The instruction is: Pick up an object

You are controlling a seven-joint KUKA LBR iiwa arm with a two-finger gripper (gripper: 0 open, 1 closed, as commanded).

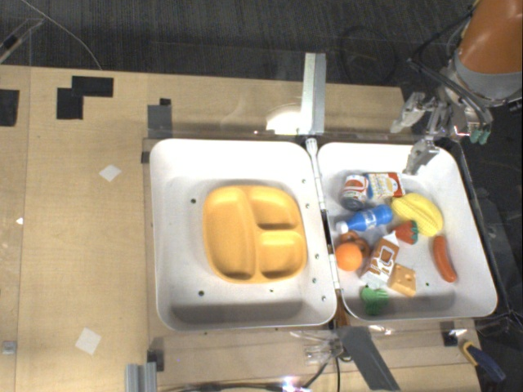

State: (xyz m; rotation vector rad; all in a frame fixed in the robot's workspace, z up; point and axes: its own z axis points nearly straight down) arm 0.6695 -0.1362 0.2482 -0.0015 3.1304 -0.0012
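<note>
The right bin (474, 219) holds a heap of toy food: a red-and-white can (362, 188), a yellow banana (418, 211), a blue bottle (368, 219), an orange (350, 256), a red sausage (444, 258), a brown carton (382, 260), a cracker (401, 279) and a green piece (374, 299). My gripper (413, 135) hangs above the bin's back right corner, up and to the right of the can. It is open, and nothing sits between its fingers.
The left bin (176, 219) carries a yellow divided tray (253, 231) at its middle. A metal post (314, 96) rises behind the wall that separates the two bins. Wooden bench surface stretches to the left.
</note>
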